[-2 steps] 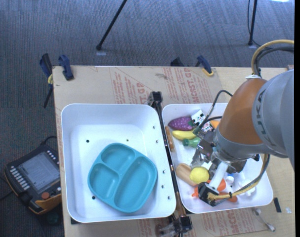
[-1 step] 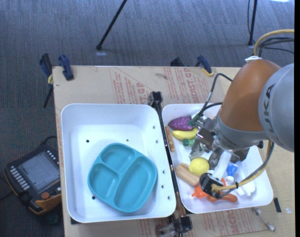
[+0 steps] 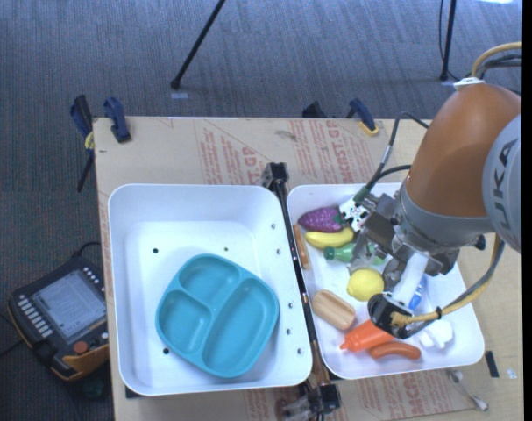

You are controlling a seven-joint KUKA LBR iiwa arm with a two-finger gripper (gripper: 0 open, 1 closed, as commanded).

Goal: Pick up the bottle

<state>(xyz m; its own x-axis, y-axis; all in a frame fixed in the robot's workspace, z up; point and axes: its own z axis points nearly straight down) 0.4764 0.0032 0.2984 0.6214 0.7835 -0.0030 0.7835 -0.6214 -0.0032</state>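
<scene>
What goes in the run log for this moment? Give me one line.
pincer: over right bin, by lemon | hold: unconfirmed | left bin: blue plate

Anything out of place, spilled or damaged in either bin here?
Nothing serious. The blue divided plate lies skewed to the walls of the left bin, and the toy foods are jumbled loosely together in the right bin. Nothing lies outside the bins or looks broken.

Dark grey carpet floor [image 3: 248, 42]; tripod leg [image 3: 202, 35]; brown bench board [image 3: 213, 152]; blue clamps [image 3: 118, 121].
</scene>
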